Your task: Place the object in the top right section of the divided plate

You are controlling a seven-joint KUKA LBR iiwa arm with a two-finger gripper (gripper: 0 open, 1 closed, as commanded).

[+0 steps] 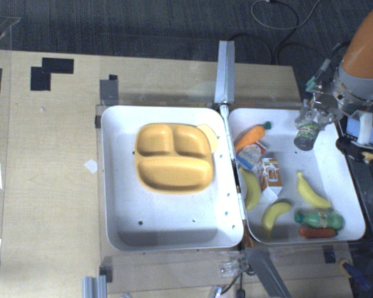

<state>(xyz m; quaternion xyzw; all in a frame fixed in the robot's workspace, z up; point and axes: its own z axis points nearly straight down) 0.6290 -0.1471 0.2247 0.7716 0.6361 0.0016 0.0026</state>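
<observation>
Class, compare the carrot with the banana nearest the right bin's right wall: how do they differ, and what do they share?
The carrot is orange with a green tip; the banana is plain yellow. The carrot lies near the right bin's upper left, the banana toward its right wall. The carrot tapers straight; the banana curves. Both lie flat inside that bin.

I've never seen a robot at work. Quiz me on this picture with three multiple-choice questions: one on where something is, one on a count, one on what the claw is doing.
1. Where is the yellow plate?
A. left bin
B. right bin
C. on the floor

2. How many bananas lie in the right bin?
A. one
B. three
C. five

3. What is the claw doing?
A. hanging open over the plate
B. gripping a can
C. gripping the carrot

Answers: 1 A, the plate sits in the left bin. 2 B, three bananas show. 3 B, the can sits between its fingers above the right bin.
</observation>
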